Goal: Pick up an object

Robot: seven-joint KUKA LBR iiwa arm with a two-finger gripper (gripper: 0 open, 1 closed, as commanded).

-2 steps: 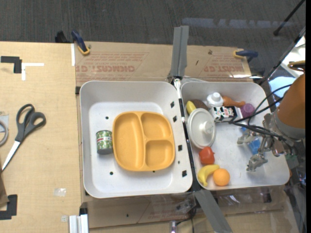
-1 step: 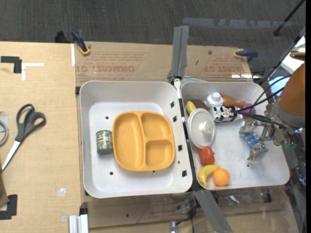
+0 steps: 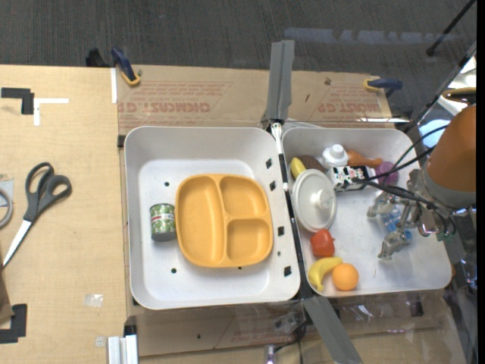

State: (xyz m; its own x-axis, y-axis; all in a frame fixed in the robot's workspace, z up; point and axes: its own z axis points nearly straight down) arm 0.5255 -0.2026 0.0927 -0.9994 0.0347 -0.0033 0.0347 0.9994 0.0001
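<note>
My gripper (image 3: 385,227) hangs low over the right part of the right bin (image 3: 424,279), below the arm's orange band (image 3: 458,158). Its two metal fingers (image 3: 378,207) stand apart, so it is open. A small blue bit (image 3: 393,223) shows between them; I cannot tell whether it is a loose object or part of the gripper. To the left lie a silver lid (image 3: 315,199), a red tomato (image 3: 323,243), a banana (image 3: 321,270) and an orange (image 3: 345,277). At the back sit a white bottle (image 3: 335,156), a black-and-white item (image 3: 348,177) and a purple piece (image 3: 388,173).
The left bin (image 3: 144,279) holds a yellow divided plate (image 3: 224,220) and a green can (image 3: 162,221). Scissors (image 3: 38,196) lie on the bench at far left. Black cables (image 3: 402,165) run from the arm across the back of the right bin.
</note>
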